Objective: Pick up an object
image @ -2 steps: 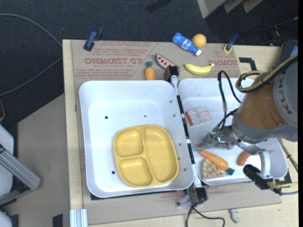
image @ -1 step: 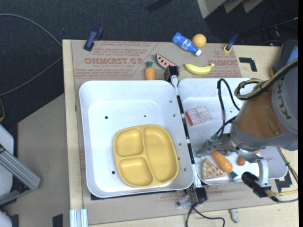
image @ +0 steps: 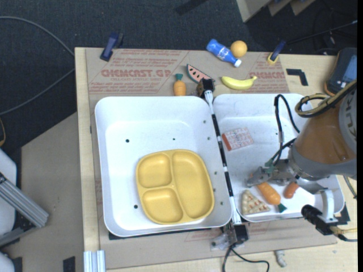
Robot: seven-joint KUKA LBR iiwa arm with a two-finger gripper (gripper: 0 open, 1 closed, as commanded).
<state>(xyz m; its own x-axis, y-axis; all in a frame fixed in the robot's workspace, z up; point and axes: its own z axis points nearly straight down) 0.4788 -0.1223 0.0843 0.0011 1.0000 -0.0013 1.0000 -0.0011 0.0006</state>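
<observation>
The right bin (image: 255,109) holds several small toys near its front. A pizza slice (image: 253,202) lies by the front edge, with an orange carrot-like piece (image: 269,193) just behind it. A second orange piece (image: 290,190) and a small green bit (image: 282,208) lie to the right. A red and white card (image: 237,137) lies flat further back. My gripper (image: 265,176) hangs low over the front of this bin, just above the orange piece and the pizza slice. The bulky grey arm (image: 323,146) behind it hides part of the bin's right side.
The left bin (image: 119,123) holds a yellow divided plate (image: 174,186). On the board behind the bins lie a banana (image: 238,83), a blue bottle (image: 223,52), an orange ball (image: 239,48), a watermelon slice (image: 195,72) and a small carrot (image: 180,87). Black cables (image: 281,118) run over the right bin.
</observation>
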